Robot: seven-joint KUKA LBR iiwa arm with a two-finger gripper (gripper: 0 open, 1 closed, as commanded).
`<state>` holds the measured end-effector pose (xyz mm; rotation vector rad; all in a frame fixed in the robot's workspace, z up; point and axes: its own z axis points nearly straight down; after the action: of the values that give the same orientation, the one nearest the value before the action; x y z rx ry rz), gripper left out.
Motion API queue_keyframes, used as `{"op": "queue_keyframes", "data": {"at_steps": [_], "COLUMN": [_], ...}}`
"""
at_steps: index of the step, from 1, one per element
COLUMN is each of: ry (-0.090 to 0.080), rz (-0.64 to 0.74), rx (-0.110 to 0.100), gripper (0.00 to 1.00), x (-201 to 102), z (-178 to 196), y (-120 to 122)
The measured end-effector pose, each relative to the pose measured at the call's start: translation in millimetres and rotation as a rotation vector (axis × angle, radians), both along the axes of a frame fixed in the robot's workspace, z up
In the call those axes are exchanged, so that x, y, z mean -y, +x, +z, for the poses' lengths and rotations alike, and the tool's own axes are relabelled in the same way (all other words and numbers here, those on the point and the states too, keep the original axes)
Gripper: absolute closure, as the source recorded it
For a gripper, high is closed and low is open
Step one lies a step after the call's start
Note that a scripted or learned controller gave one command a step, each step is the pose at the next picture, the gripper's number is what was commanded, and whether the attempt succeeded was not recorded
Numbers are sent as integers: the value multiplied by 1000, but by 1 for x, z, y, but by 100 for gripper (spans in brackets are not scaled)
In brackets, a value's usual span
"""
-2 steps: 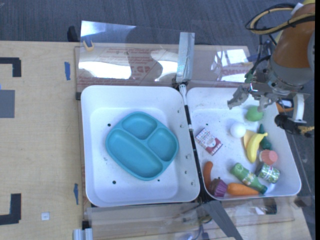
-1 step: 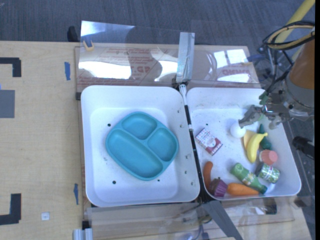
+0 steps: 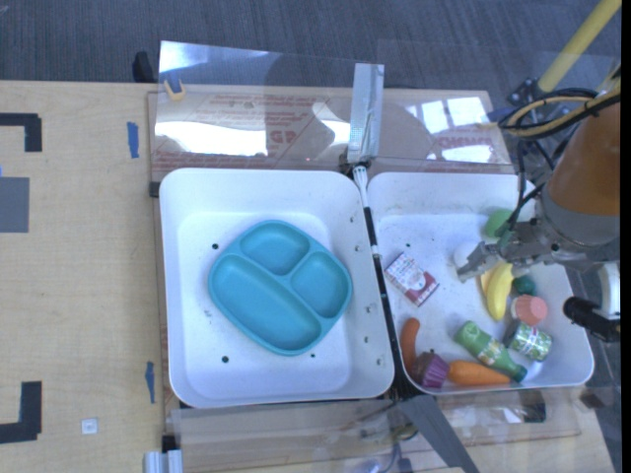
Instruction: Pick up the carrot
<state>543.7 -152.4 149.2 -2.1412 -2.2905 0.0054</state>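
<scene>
The carrot (image 3: 480, 372) is lying on its side at the near edge of the right bin (image 3: 434, 210), its orange body pointing along the front wall and its blunt end sitting just beside a small purple piece (image 3: 432, 368). It is resting low against that wall, which I judge is making it awkward to come at from the front; an approach from above looks like the cleaner way in. A green bottle (image 3: 485, 346) is lying just behind it, touching or nearly so, and a shiny can (image 3: 530, 343) is sitting beside that, so the carrot is hemmed in on its far side. An orange-brown sausage shape (image 3: 409, 338) is standing off to its left, a red-and-white packet (image 3: 411, 277) farther up.

My hand (image 3: 485, 260) is hovering well up the bin from the carrot, close over a yellow banana (image 3: 499, 289), with the pink piece (image 3: 530, 310) just right of that. My fingers are standing apart and clamped on nothing. I am not yet over the carrot, so I judge the pick is barely started.

The left bin (image 3: 187, 205) is carrying a blue divided plate (image 3: 281, 287), apart from all this. Both bins are sitting on the tabletop (image 3: 79, 264).
</scene>
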Motion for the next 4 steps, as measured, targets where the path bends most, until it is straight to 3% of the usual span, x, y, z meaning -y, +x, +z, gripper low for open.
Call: {"op": "queue_keyframes", "data": {"at_steps": [1, 2, 3, 4], "ry": [-1, -2, -3, 2], "rz": [65, 135, 487, 760], "rx": [6, 19, 13, 6], "gripper": [0, 0, 0, 0], "x": [1, -59, -77, -70], "z": [8, 142, 151, 96], "y": [-60, -61, -63, -64]}}
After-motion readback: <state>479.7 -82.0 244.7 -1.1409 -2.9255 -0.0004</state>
